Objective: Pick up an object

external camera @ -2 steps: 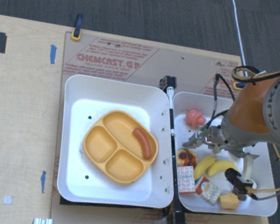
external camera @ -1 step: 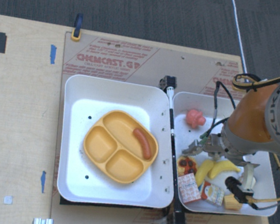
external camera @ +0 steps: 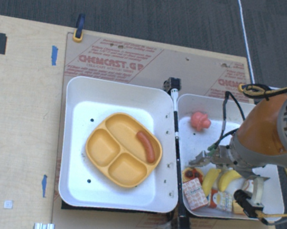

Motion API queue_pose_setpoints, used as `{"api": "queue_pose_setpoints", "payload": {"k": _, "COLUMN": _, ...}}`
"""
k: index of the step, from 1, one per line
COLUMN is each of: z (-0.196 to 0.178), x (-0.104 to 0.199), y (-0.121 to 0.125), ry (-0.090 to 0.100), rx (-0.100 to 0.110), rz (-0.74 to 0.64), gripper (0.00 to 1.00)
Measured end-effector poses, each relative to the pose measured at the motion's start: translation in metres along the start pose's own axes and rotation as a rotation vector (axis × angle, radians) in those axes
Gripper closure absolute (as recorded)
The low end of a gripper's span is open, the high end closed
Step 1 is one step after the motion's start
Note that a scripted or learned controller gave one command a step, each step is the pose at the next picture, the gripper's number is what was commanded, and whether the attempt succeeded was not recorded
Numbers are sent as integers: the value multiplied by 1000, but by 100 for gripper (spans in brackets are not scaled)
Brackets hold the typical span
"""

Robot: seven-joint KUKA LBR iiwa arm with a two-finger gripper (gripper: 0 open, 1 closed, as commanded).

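Gripper, a claw of grey metal below the arm's orange band, hangs over the left half of the right shallow white plastic bin, reaching in from the right. From this slanted view down, I cannot tell whether the claw is apart or together, nor whether it holds anything. Just beneath the gripper lie two yellow toy bananas, side by side, their upper ends tucked under the wrist. Whether the claw touches them cannot be told. A small red and orange round item sits just left of the bananas, near the bin's left wall. Below it, a red and white printed packet lies tilted in the near-left corner. An orange and white packet lies just beside that one, at the bananas' lower ends. A pink rounded soft toy rests well apart from these, toward the bin's far-left corner. In the left shallow white plastic bin, a yellow three-compartment plastic plate lies turned at an angle, with a red-brown toy sausage in its long upper-right compartment. Both bins stand on a brown cardboard sheet with red print, which lies on the pale wooden bench.
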State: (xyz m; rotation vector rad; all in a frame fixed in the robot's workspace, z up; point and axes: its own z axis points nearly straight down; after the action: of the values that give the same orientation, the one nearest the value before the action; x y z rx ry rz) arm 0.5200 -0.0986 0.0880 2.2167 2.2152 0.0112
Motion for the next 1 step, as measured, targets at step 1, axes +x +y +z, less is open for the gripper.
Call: {"api": "queue_pose_setpoints", "payload": {"k": 1, "z": 0, "x": 5, "y": -19, "ry": -1, "rx": -1, "rz": 1, "gripper": 0}}
